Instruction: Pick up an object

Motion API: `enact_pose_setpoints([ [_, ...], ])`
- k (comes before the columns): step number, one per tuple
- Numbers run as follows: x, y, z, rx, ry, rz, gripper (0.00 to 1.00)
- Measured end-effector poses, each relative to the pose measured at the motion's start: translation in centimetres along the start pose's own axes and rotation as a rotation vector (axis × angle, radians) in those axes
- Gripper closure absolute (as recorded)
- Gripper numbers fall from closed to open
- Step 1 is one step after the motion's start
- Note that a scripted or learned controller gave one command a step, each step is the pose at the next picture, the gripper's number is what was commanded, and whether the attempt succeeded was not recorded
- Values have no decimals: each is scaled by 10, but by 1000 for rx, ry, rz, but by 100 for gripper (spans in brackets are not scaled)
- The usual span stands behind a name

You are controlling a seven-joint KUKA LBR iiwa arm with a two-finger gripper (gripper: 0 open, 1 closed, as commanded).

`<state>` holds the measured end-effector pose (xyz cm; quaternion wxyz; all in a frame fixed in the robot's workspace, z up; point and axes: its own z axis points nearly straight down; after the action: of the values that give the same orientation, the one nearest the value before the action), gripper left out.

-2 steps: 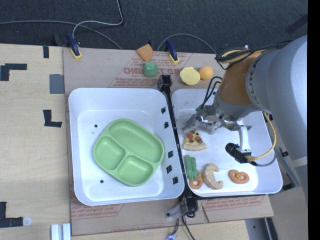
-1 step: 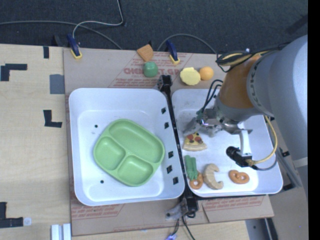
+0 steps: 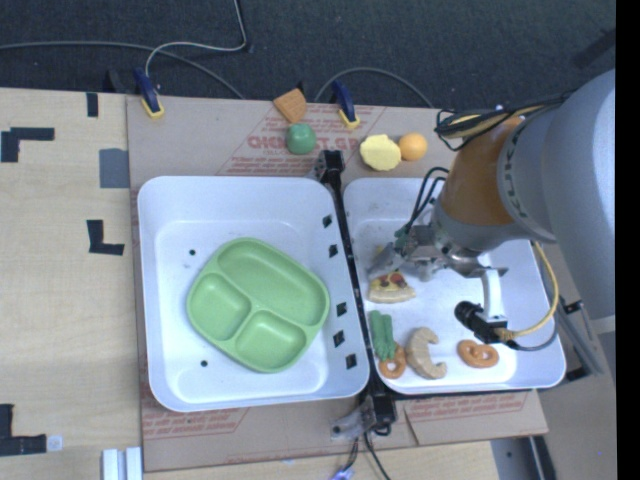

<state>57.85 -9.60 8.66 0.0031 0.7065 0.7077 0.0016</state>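
The right bin (image 3: 540, 368) holds several toy foods: a pizza slice (image 3: 390, 288), a green pod (image 3: 382, 330), a small orange ring (image 3: 392, 367), a tan croissant-like piece (image 3: 425, 353) and an orange pretzel (image 3: 478, 353). My gripper (image 3: 392, 261) reaches down from the orange-banded wrist into the left part of the right bin, directly above and touching or nearly touching the pizza slice. Nothing is visibly held between its fingers.
The left bin (image 3: 160, 228) holds a green divided plate (image 3: 258, 303). Behind the bins on the cardboard lie an orange wedge (image 3: 291, 104), a green ball (image 3: 300, 139), a yellow lemon (image 3: 380, 152) and an orange (image 3: 412, 147). Blue clamps (image 3: 150, 95) and cables run along the back.
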Motion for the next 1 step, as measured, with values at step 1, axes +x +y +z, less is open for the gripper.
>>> enact_pose_setpoints([
  [1,-5,12,1,6,3,0,0],
])
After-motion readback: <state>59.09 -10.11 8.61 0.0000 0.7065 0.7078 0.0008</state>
